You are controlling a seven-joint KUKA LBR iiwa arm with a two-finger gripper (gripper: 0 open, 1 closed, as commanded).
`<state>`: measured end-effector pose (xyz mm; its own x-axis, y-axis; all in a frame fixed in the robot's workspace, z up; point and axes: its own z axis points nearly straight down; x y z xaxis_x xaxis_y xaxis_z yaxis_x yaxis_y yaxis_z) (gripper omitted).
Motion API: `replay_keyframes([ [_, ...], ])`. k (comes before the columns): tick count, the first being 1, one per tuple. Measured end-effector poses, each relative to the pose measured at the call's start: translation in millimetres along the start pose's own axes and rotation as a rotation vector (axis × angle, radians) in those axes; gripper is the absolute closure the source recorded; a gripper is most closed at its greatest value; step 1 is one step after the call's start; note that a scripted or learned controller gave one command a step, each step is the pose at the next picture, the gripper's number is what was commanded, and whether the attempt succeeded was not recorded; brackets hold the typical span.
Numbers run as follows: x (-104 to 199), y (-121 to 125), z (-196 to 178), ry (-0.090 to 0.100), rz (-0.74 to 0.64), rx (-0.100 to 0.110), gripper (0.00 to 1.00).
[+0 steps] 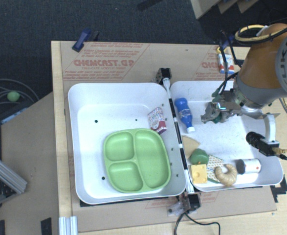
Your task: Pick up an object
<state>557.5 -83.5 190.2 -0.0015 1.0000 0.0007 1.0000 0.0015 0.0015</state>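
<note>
My gripper [212, 115] hangs over the upper middle of the right bin [260, 177], just right of a blue bottle with a white cap [184, 113]. I see nothing held in it. Along the front of that bin lie a green round object [199, 156], a yellow block [199, 173], a tan twisted pastry [226, 175] and a white cylinder with a black end [248, 166]. A tan wedge [190, 142] lies by the bin's left wall.
The left bin [84, 111] holds a green divided plate [135, 159] and a small red-and-white packet [157, 120] near the shared wall. A black part of the arm [258, 142] sits over the right bin's right side. Cardboard [109, 62] lies under both bins.
</note>
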Motion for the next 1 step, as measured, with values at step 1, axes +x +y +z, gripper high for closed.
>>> replay_keyframes([
  [1, 66.6, -16.8, -69.5, 0.0, 0.0, 0.001, 1.0],
])
